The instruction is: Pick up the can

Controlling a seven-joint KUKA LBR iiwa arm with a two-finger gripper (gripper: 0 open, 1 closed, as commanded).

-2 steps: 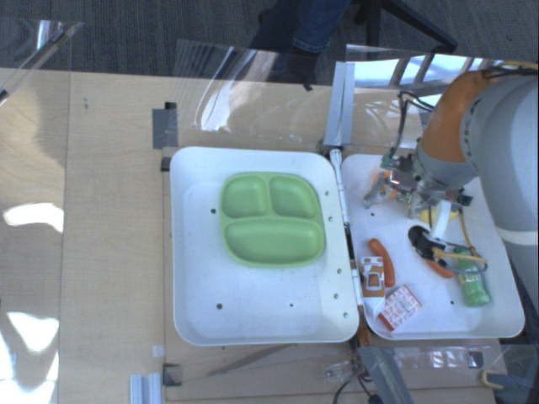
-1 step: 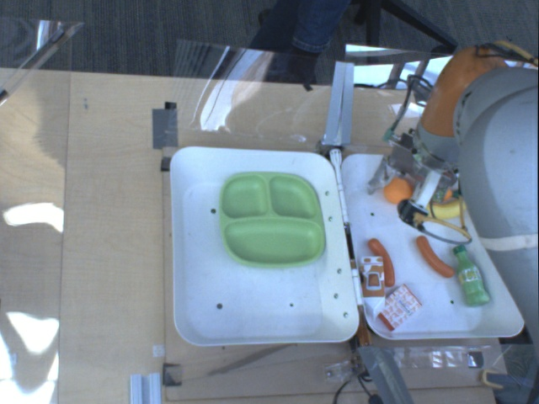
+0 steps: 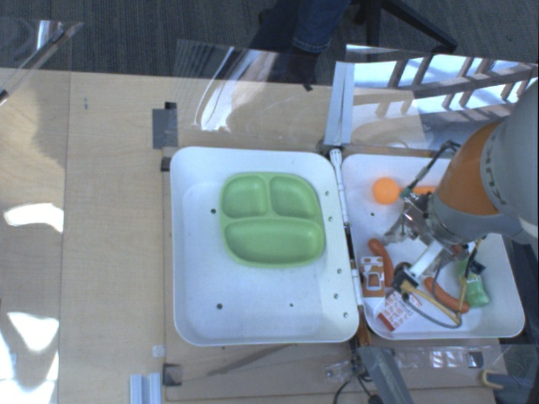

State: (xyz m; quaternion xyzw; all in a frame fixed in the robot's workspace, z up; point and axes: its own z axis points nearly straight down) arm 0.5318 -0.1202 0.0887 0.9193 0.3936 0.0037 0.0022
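Note:
In the right bin point(image 3: 505, 322), a small can point(image 3: 375, 271) with an orange and white label lies near the left wall. My gripper point(image 3: 406, 225) hangs low over the middle of that bin, just up and right of the can, with the arm's orange band point(image 3: 461, 183) behind it. From this angle the wrist hides the fingertips. Nothing shows as held.
The right bin also holds an orange ball point(image 3: 386, 190), a red sausage point(image 3: 379, 249), a red and white packet point(image 3: 392, 311), an orange carrot point(image 3: 443, 295) and a green item point(image 3: 477, 293). A green divided plate point(image 3: 273, 219) lies in the left bin point(image 3: 194, 310).

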